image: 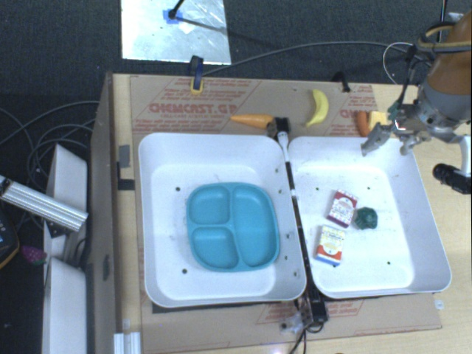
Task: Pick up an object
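On the left we're seeing the left bin (166, 168) w/ a blue divided plate (232, 225) sitting in it. Behind the bins, a carrot (251, 122) and a banana (318, 107) are lying on the cardboard. Moving right, the right bin (420, 220) is holding a red-white box (342, 208), a small dark green object (366, 217) just beside it, and another small box (331, 244) nearer the front. The gripper (389, 142) is hovering over that bin's back right corner, fingers spread apart, nothing between them, well apart from the objs.
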### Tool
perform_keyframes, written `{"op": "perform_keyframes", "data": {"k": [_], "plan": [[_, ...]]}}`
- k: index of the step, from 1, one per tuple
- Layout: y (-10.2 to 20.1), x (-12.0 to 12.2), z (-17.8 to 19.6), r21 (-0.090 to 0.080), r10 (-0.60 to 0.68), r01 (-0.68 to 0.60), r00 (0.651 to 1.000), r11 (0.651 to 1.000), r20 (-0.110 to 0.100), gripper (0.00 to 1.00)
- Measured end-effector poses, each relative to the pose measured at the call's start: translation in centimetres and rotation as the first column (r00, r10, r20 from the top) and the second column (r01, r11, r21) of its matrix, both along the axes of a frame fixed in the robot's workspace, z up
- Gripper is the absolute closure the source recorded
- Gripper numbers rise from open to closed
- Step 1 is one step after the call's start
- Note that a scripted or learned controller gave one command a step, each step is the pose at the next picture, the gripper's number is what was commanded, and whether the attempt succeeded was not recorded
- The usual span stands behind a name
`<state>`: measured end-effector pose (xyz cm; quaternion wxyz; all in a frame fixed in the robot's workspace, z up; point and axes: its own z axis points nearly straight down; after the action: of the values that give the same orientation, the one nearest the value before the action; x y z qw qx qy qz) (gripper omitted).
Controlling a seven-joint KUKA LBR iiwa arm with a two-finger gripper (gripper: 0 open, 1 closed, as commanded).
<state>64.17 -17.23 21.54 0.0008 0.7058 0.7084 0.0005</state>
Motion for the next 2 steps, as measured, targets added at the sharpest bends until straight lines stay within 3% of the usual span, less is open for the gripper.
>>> {"op": "perform_keyframes", "data": {"k": [1, 2], "plan": [[1.0, -2.9, -12.6, 0.000, -0.001, 0.001, 1.000, 1.000, 0.008, 0.00], [4.3, -7.5, -12.5, 0.000, -0.003, 0.003, 1.000, 1.000, 0.016, 0.00]]}}
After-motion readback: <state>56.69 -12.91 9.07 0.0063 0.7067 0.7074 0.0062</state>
